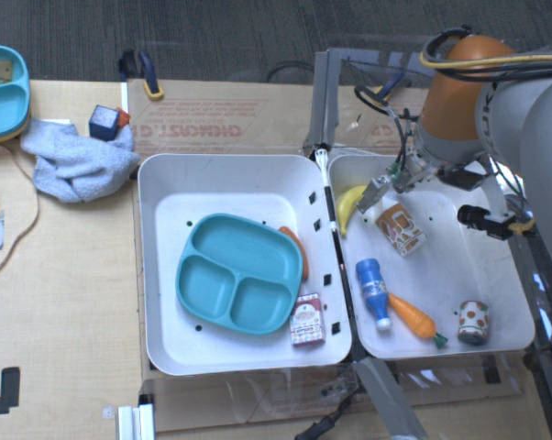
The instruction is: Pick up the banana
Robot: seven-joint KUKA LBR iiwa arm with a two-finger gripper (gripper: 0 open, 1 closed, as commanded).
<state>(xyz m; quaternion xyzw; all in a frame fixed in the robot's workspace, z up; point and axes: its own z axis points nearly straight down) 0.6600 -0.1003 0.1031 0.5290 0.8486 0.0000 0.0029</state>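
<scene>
Against the right bin's point(510, 273) left wall, upper corner, lies the banana point(348, 206): light, curved, prob. smooth and firm; best taken across its mid-belly. Pincer point(392, 183) hangs just beside it; can't tell how far it's open.

Arm point(524, 117): large rounded segment in smooth light grey, with a glossy sheen along its upper curve.

Band point(459, 85): bulbous orange section above the wrist, dome-shaped, shading from bright orange on top to duller orange-brown lower down.

Cables point(478, 55): a bundle looped over the top of the orange band, yellow and black strands together; thinner black leads trail down the left side toward the wrist.

Wrist housing point(441, 154): grey collar beneath the band, darker fittings below.

Tool point(386, 186): small, metallic grey and black; detail too fine to tell.
</scene>
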